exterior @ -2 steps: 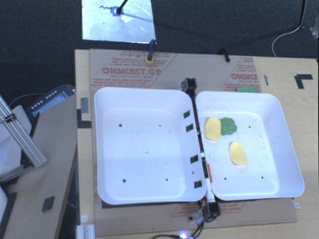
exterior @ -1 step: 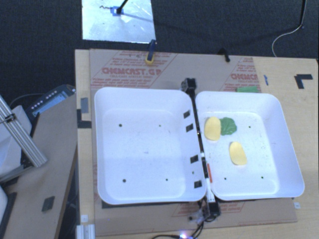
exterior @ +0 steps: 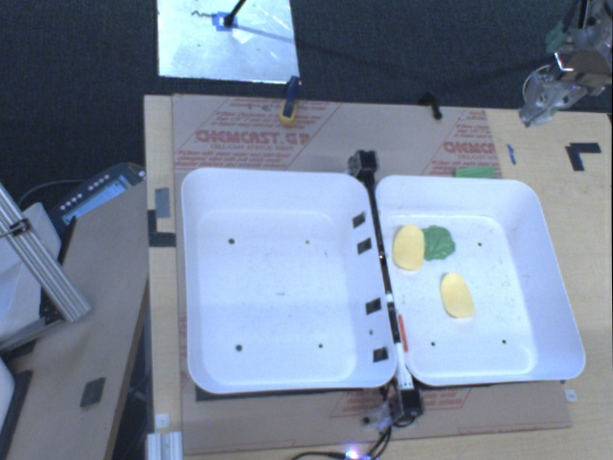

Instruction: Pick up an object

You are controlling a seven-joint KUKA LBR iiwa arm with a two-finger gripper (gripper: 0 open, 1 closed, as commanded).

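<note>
Hovering high, gripper (exterior: 554,82) sits well clear of right bin (exterior: 551,257); finger state can't be told. Two yellow pieces (exterior: 409,247) (exterior: 457,295) and green piece (exterior: 439,242) lie below-left. Risk: yellow touching green, so descent may nudge both and miss.

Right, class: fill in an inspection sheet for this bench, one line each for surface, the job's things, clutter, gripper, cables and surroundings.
Surface: brown board bearing the left bin and the right bin side by side.
Job's things: in the right bin, a yellow piece touching a green piece; a second yellow piece lies apart, nearer the camera.
Clutter: a yellow-and-blue clip on the board's far edge.
Gripper: the gripper is at upper right, off the bins; finger state unclear.
Cables: wires at the near end of the seam between the bins.
Surroundings: dark carpet, a shiny sheet beyond the board.
</note>
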